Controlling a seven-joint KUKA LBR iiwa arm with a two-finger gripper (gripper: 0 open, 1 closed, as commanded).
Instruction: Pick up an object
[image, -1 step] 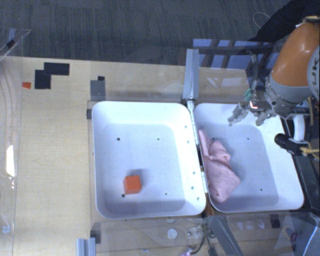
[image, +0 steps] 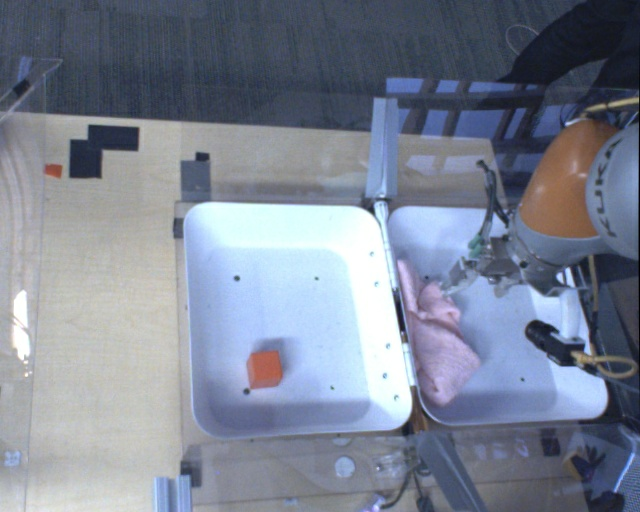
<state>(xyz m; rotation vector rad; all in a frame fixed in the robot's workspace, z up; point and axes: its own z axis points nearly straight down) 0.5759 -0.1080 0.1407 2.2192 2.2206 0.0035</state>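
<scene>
A crumpled pink cloth lies along the left wall of the right bin. An orange block sits in the left bin, near its front left. My gripper hangs low over the right bin, just right of the cloth's upper end and close to it. I see nothing held in it. The grey arm with its orange band reaches in from the right behind it.
A metal divider stands at the back between the two bins. Black cables and a connector hang from the wrist over the right bin's right side. Black markers lie on the wooden bench at far left.
</scene>
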